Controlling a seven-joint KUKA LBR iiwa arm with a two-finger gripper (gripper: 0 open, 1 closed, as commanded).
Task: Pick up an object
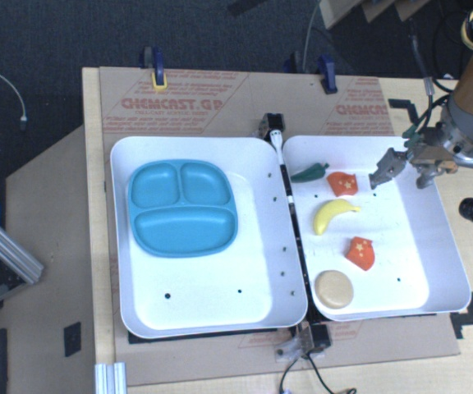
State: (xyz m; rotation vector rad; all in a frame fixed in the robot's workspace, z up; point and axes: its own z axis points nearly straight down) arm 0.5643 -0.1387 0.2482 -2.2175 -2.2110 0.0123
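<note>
While the arm reaches in from the right side, its gripper hangs over the upper right part of the right bin, and its two fingers stand wide apart with nothing between them. One dark finger points toward the middle of the bin, the other one is closer to the bin's right wall. Inside this bin lie five small things: a green pepper near the top left corner, a red piece just beside it, a yellow banana below them, a second red piece lower and to the right, and a round beige thing near the front edge. The nearest to the gripper is the upper red piece, but they do not touch. The left bin holds a blue divided plate with three compartments.
</note>
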